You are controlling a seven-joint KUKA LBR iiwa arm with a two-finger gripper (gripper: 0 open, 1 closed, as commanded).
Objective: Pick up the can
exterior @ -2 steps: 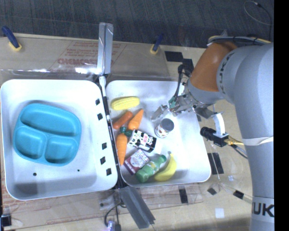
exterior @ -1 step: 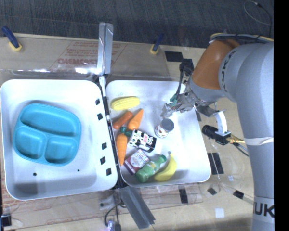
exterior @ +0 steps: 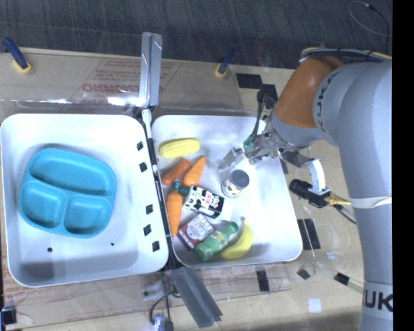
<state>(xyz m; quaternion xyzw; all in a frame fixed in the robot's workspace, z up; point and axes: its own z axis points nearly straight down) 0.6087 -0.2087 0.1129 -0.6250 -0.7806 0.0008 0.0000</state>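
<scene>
While gripper (exterior: 236,158) hovers, one can (exterior: 235,183), three carrots (exterior: 174,211), one banana (exterior: 240,243).

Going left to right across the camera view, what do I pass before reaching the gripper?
Blue divided tray in the left bin → the divider between the bins → carrots in the right bin → can → gripper, just up and right of the can.

Can (exterior: 235,182) in right bin (exterior: 279,212), right of carrots (exterior: 185,172).
</scene>
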